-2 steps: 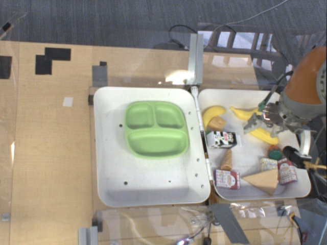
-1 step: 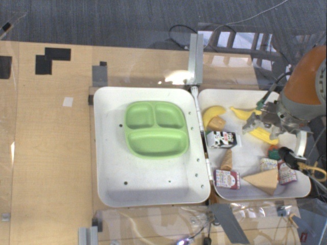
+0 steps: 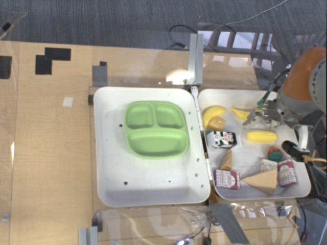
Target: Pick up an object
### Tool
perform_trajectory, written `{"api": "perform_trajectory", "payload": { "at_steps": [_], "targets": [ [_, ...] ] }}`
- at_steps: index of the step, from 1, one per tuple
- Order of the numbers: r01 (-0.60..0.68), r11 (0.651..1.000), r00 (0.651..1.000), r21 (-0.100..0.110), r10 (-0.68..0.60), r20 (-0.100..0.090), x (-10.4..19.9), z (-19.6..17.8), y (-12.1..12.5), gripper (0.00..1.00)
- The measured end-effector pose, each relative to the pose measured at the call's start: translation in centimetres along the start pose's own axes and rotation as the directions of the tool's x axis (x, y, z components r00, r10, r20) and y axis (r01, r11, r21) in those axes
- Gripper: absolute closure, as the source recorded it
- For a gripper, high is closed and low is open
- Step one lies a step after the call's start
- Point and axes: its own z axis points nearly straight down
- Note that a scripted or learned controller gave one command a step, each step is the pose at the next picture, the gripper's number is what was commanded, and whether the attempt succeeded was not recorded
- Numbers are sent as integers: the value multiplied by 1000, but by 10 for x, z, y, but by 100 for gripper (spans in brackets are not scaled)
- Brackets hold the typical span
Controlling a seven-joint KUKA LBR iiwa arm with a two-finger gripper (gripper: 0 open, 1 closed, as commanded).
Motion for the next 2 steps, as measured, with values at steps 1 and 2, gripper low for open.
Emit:
{"api": "perform_trajectory", "payload": {
  "at_steps": [1,2],
  "targets": [
    [30,1000,1000,3,-30,-2,18,2,39,0],
    [100,995,995,1,-100,-1,7,-1,-18,0]
  ]
}}
